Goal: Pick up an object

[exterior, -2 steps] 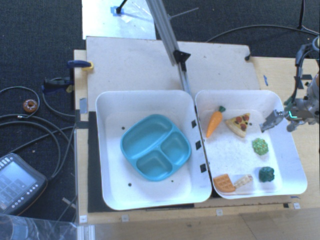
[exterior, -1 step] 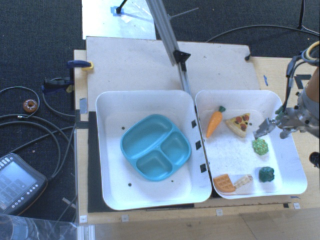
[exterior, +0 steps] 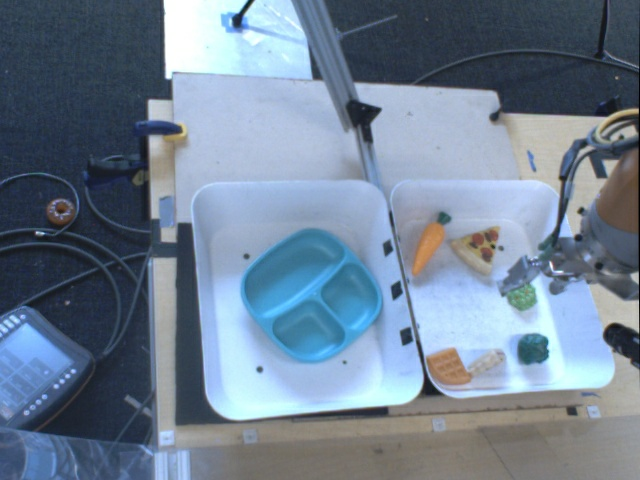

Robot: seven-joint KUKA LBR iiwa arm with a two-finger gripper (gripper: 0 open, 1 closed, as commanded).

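The light green toy vegetable (exterior: 521, 296) lay in the right bin (exterior: 580, 313), toward its right side, directly beneath the gripper (exterior: 533, 276). It was a small, lumpy piece with no clear long axis and no evident pointing direction from above. It looked like a light moulded toy, probably stiff with a bumpy surface, so it would likely weigh almost nothing and could skid or roll if pinched off-centre. A grip across its widest part, fingers closing on opposite sides, seemed the safest choice.

The gripper hung just over that piece with its two fingers spread apart, one toward the pizza slice (exterior: 479, 247) and the other on the far side; nothing sat between them, so it held nothing yet.

Nearby in the same bin were a darker green broccoli-like toy (exterior: 533, 348) close to the front, a carrot (exterior: 428, 245) lying at a slant near the left wall, a waffle (exterior: 448, 367) and a pale cracker-like piece (exterior: 487, 361) at the front. The left bin (exterior: 225, 268) carried a blue divided plate (exterior: 311, 295).
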